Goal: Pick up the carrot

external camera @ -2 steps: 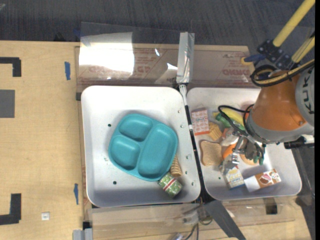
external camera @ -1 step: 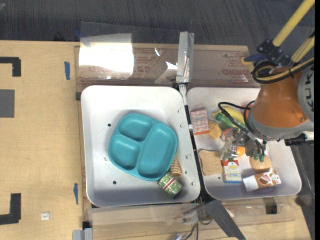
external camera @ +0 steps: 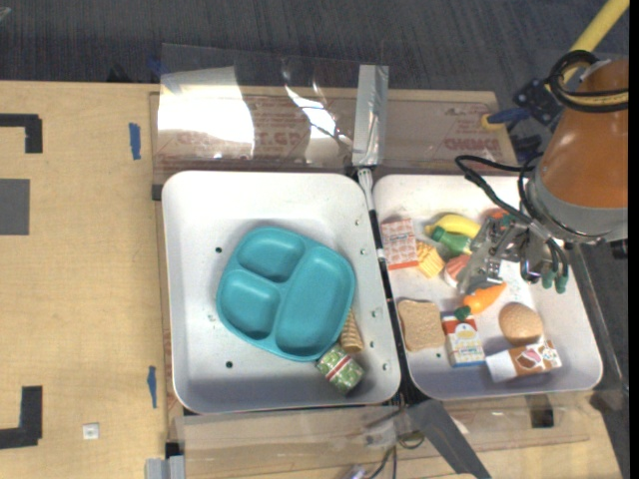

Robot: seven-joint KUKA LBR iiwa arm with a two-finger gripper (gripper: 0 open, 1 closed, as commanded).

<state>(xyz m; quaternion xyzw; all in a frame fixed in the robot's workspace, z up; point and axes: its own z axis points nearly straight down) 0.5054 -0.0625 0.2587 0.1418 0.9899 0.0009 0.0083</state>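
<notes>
The carrot, orange with a green top, lies tilted in the middle of the right bin. My gripper hangs just above the carrot's upper end, at or close to touching it; from this slant I cannot say which. The orange-banded arm comes in from the right and hides the bin's far right corner.
Around the carrot lie a banana, a cheese wedge, a red-white packet, a bread slice, a juice box, a bun and a white carton. The left bin holds a teal divided plate, a cone and a green can.
</notes>
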